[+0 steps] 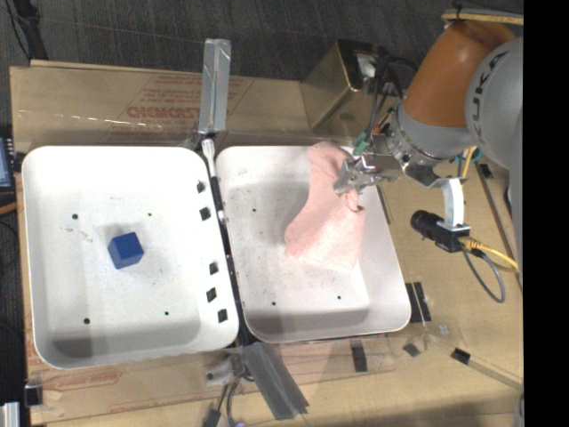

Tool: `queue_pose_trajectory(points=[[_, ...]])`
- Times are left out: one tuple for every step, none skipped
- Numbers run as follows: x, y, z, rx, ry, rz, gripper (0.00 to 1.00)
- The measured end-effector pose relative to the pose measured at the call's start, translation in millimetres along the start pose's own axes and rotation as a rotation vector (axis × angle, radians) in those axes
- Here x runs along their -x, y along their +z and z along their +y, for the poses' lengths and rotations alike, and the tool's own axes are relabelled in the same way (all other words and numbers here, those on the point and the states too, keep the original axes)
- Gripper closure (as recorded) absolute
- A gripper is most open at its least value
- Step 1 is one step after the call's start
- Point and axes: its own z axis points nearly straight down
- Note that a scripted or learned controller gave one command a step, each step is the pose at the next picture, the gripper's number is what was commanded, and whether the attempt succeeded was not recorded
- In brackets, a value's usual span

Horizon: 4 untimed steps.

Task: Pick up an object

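Pink cloth (327, 219) hangs crumpled and draped, its top edge pinched between the jaws over the right bin (267, 318).

One fixed camera looks down at a slant on the desk (462, 327), from far enough to take in both white bins whole: the left bin (53, 265) and the right bin (267, 310), side by side. The arm (462, 69) enters from the frame's upper right.
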Motion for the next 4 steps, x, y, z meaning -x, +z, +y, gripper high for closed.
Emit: queue_pose_trajectory(points=[[-13,144,-4,0.000,-0.034,0.001,0.00],[-12,143,-4,0.001,-0.033,0.000,0.00],[-12,143,-4,0.001,-0.033,0.000,0.00],[0,161,0,0.006,-0.176,0.002,0.00]])
